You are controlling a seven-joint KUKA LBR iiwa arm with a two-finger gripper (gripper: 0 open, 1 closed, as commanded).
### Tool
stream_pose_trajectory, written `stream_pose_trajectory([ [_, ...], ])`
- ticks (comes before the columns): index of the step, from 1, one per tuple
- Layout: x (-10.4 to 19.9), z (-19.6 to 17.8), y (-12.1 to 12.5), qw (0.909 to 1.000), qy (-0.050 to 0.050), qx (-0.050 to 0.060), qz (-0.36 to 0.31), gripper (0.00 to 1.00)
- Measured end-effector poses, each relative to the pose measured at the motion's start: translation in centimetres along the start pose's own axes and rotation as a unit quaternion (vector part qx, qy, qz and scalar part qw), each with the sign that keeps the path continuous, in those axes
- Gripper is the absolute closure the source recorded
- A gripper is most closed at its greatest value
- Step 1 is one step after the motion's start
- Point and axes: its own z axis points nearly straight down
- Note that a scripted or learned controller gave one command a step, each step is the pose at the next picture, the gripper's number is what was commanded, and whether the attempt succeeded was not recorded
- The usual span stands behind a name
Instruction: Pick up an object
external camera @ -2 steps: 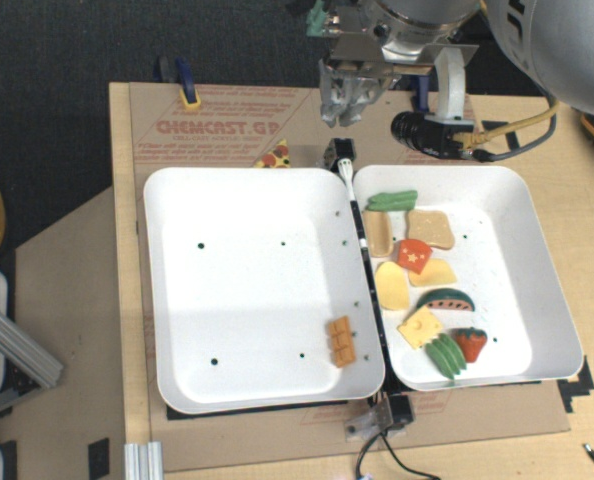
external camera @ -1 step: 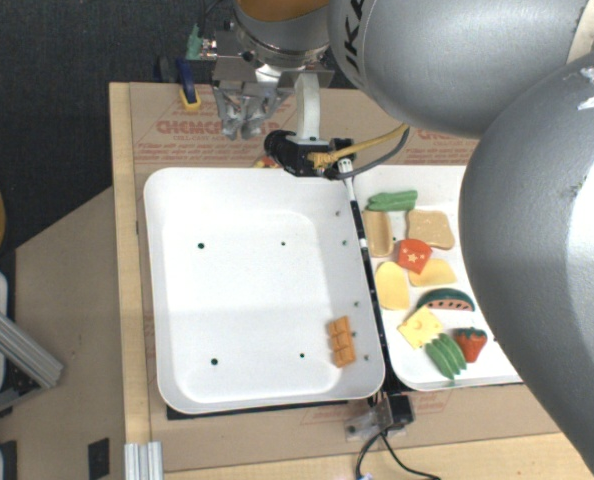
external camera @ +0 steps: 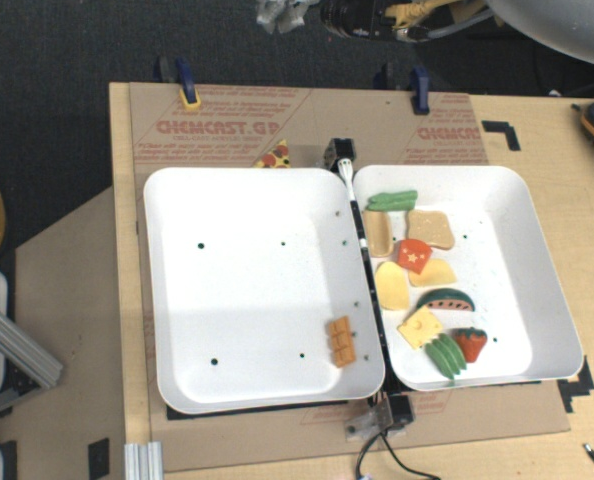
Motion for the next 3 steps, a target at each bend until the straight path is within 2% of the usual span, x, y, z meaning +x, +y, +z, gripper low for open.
stream_pose_trajectory([
  [1,0.1,0.1,0.0,1.0000,-0.003,0.008,-0.001,1.00],
  [3,0.4,-2.0,0.0,1.0000,-0.002,0.004,-0.003,1.00],
])
